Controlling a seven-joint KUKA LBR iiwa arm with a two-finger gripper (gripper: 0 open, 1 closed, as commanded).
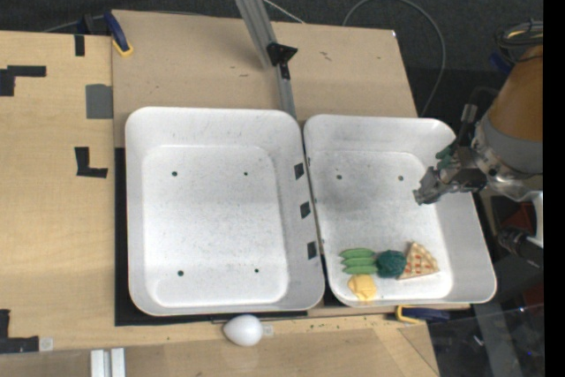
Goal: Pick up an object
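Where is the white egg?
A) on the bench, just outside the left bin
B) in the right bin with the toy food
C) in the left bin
A: the white egg lies on the wooden bench, just past the near rim of the left bin.

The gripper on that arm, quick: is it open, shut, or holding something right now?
Gripper: it hangs over the right bin, too small and dark to tell open from shut. Nothing visible in it.

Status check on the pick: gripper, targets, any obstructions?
Gripper over right bin, far-right side, nothing between fingers. Toy food cluster at bin's near edge, untouched. Path to it clear.
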